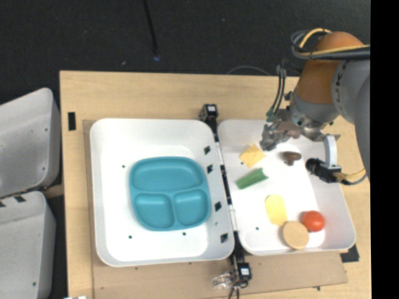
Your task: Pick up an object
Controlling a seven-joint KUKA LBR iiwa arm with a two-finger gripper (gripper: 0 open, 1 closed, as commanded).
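step: reach | end effector: over right bin, far edge; finger state cannot tell | target: yellow wedge just below-left of it, near divider; long axis diagonal | next: short descent toward wedge

1. In the left bin: a blue tray in the middle, with bare white floor all around it.
2. In the right bin: crowded. Yellow wedge and green stick near the left wall; brown lump further right, open floor between.
3. At the front: yellow oval, tan disc and red ball packed close.
4. Over the back: the gripper and arm.
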